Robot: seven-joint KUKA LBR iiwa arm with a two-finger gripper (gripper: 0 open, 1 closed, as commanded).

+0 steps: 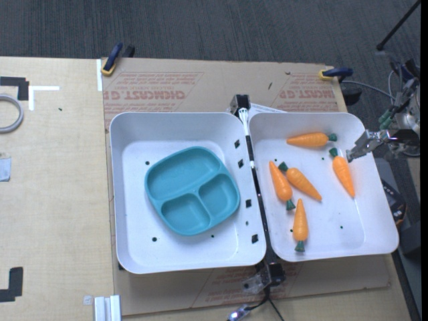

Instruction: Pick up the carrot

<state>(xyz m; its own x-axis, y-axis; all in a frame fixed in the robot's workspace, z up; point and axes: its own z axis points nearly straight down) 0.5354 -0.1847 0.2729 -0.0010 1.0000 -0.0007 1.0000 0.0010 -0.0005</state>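
Note:
Several orange carrots with green tops lie in the right white bin. One carrot lies across the far side. Two more carrots lie close together near the divider. Another carrot lies toward the near side. A further carrot lies by the right wall. My gripper reaches in over the bin's right rim, its tip just above and right of that carrot's green top. Nothing is seen in its grasp.
A teal three-compartment plate sits in the left white bin. Both bins rest on a cardboard sheet held by clamps. Cables and the arm's hardware crowd the right edge.

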